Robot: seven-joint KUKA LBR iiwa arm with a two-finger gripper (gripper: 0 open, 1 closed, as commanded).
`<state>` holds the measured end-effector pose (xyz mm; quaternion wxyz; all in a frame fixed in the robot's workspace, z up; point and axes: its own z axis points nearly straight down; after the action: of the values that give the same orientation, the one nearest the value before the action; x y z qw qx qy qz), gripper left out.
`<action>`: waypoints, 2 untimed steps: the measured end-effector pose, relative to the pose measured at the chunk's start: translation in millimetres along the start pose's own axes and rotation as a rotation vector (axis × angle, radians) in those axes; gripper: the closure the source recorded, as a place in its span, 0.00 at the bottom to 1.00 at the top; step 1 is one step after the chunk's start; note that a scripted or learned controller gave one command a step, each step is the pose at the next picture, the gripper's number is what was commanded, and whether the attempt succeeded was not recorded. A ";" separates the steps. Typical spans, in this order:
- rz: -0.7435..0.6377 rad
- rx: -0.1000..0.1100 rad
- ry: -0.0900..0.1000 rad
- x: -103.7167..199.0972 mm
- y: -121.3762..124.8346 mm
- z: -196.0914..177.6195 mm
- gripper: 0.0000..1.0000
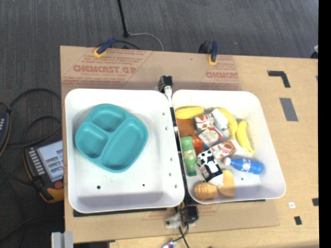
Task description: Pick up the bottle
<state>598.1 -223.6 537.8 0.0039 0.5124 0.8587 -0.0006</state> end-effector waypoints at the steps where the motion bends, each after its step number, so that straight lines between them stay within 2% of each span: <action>1: 0.000 -0.002 -0.004 -0.1 0.9 -10.4 1.00; 2: 0.000 -0.004 -0.007 -0.1 1.9 -20.6 1.00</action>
<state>599.7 -222.6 558.4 0.0080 0.5125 0.8587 -0.0009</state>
